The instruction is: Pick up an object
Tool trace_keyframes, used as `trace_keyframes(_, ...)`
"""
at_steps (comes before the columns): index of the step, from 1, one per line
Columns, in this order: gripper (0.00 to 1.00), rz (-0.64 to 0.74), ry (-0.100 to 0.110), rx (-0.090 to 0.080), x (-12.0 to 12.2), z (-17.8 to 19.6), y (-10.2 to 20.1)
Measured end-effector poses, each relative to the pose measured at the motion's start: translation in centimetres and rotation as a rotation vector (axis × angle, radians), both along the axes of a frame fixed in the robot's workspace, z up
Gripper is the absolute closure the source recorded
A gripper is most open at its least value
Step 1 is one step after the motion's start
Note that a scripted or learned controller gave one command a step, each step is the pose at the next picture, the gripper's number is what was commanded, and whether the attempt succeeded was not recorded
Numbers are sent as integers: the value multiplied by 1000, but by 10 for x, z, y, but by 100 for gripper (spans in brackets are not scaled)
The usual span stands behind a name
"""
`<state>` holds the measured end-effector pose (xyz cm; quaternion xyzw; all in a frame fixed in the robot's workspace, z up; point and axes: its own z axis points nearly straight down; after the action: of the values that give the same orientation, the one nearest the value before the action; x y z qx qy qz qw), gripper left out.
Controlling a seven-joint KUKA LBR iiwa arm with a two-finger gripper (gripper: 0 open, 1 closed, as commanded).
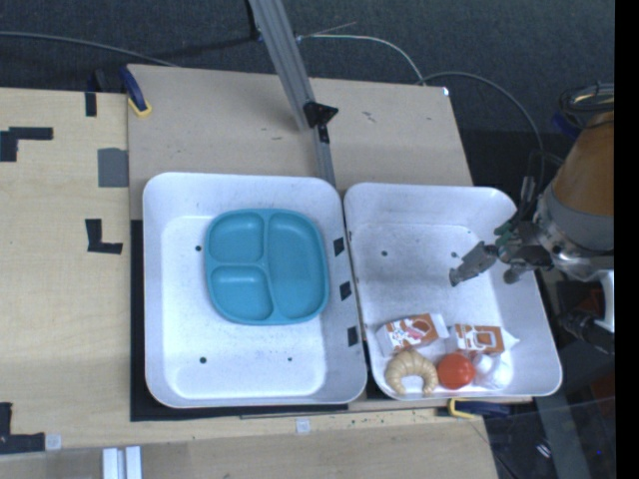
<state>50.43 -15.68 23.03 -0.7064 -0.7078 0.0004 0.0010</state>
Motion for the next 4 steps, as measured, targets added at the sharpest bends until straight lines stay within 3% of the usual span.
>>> trace_keyframes(1, 0, 0, 0, 0, 0, 0, 0)
trace_keyframes(4, 0, -1, -1, -2, -4, -143, -14)
